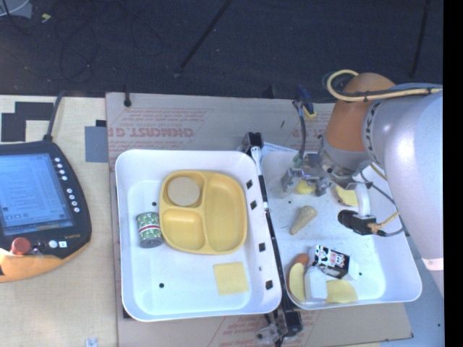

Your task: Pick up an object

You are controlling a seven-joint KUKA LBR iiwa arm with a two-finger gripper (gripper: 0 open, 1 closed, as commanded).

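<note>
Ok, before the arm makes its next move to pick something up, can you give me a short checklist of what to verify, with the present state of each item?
1. Gripper is over the right bin, at its far end: ok.
2. A thing is within reach: a small yellow piece lies right below the gripper: ok.
3. Fingers open or shut: cannot tell.
4. Something held between the fingers: cannot tell.
5. Other targets free to approach: the tan cone-shaped piece lies apart in the middle of the bin: ok.
6. Crowding at the near end: the black-and-white box lies against other items: not ok for a clean grasp.
</note>
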